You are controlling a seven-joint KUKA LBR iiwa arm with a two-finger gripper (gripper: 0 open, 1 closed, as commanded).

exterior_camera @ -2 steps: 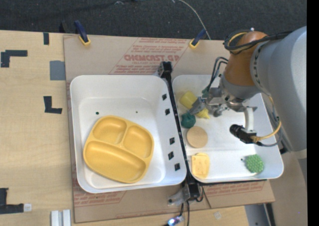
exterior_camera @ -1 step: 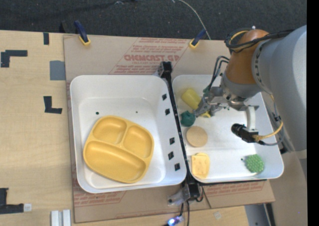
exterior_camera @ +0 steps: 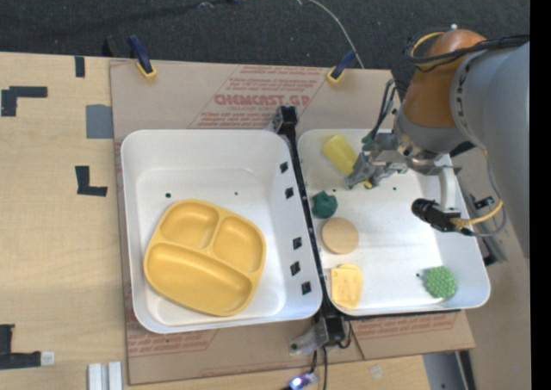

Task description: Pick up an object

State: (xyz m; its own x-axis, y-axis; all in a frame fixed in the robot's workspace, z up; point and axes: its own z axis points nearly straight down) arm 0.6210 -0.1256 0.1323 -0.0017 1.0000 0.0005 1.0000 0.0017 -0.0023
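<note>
Two white bins sit side by side on our bench; the left bin (exterior_camera: 138, 173) holds a yellow divided tray (exterior_camera: 205, 256). Our gripper (exterior_camera: 372, 170) hangs low in the right bin (exterior_camera: 465, 294), just beside the yellow cylinder (exterior_camera: 339, 152), probably its target. We cannot tell its state. Nearby lie a green piece (exterior_camera: 325, 204), tan disc (exterior_camera: 340, 236), yellow block (exterior_camera: 347, 285) and green ball (exterior_camera: 439, 281).

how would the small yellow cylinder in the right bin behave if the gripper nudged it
The small yellow cylinder lies on its side on the right white bin floor, so it would probably roll rather than slide. It looks smooth and plastic-like, likely light and somewhat slippery. The gripper sits right beside it, so a glancing touch might knock it away.
</note>
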